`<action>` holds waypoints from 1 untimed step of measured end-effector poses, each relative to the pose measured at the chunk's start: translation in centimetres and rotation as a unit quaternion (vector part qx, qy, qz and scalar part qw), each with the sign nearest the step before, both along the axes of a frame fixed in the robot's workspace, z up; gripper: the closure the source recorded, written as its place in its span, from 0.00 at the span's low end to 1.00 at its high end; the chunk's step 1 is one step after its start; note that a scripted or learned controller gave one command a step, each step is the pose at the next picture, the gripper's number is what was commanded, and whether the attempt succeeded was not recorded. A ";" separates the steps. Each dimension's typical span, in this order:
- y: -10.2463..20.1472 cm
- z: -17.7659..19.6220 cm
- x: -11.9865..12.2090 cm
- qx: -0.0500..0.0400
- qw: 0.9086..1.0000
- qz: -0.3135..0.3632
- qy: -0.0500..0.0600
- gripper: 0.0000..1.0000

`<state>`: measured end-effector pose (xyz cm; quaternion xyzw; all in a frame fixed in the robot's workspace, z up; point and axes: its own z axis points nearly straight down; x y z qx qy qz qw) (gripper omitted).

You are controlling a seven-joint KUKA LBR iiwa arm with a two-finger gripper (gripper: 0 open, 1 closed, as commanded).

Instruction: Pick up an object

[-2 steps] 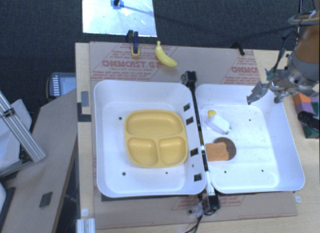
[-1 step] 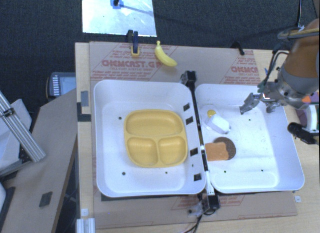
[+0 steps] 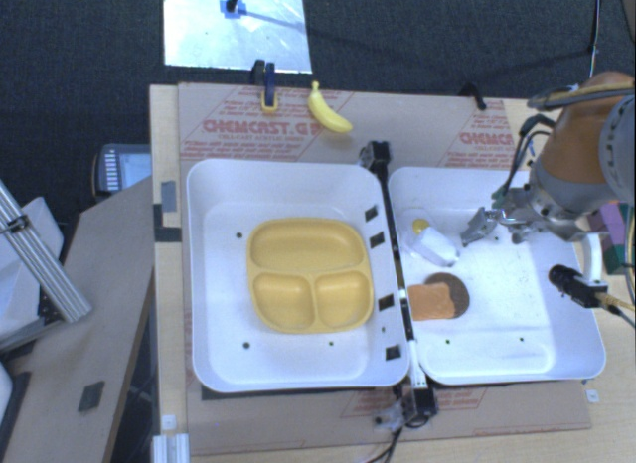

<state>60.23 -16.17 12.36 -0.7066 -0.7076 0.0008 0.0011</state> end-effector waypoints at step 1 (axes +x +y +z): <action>0.0 -4.1 0.0 0.000 1.000 0.000 -0.001 0.00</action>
